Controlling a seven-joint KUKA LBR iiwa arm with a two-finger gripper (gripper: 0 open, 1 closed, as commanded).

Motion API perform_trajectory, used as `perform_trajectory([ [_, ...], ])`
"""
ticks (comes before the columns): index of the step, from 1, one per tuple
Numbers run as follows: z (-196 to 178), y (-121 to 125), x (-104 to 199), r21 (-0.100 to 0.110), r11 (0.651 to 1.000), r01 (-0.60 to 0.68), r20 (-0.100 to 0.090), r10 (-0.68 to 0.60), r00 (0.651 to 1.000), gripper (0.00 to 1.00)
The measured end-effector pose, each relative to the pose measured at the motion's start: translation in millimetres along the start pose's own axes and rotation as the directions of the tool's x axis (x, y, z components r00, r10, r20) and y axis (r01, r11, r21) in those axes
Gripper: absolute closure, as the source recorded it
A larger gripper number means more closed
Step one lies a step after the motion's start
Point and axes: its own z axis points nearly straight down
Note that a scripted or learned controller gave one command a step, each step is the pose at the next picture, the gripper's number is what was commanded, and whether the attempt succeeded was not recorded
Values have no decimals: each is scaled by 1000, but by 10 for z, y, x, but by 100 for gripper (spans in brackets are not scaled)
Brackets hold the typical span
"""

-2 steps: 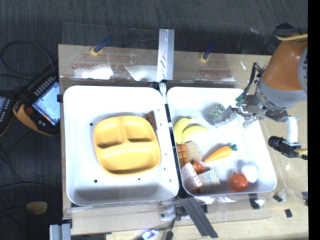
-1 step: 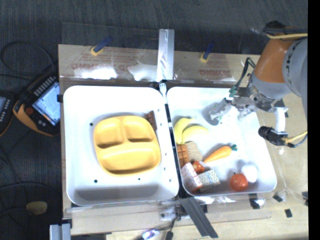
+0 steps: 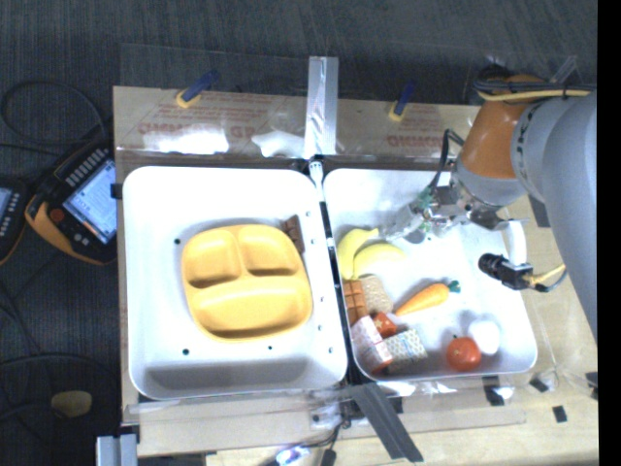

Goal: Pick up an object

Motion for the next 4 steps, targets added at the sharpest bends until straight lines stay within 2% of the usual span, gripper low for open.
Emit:
perform_trajectory([
  [1,-113,0,4,3,1000,1,-2,-1,1000,100],
  [2,-952,257,794,7,1000,-16,-6,16,1000,100],
  [3,-210,270,499,8,982,-187,-1,187,982,100],
  [4,-209,269,497,9,982,-187,0,187,982,0],
])
